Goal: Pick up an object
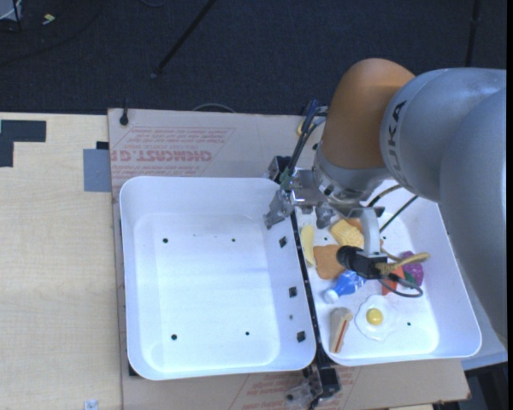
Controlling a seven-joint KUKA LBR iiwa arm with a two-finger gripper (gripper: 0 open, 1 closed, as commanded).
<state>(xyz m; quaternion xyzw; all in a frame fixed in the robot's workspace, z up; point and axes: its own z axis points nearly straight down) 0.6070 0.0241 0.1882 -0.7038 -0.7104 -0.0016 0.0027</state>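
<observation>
My gripper [280, 205] hangs over the ridge between the two bins, near their far end, below the grey arm with its orange band. Nothing shows in its grasp. The right bin [449, 314] holds a cluster of small toys just to the gripper's right and nearer the front. These are a fried egg [374, 319], a blue bottle [345, 285], a brown-orange slab [326, 261], a yellow wedge [346, 231], a purple piece [413, 272] and a pale wooden piece with a red stick [339, 324]. The arm hides the bin's far part.
The left bin [205, 280] lies to the gripper's left, with only small dark marks on its floor. Both bins rest on a cardboard sheet [179, 148] on the wooden bench. The bin walls rise on either side of the gripper.
</observation>
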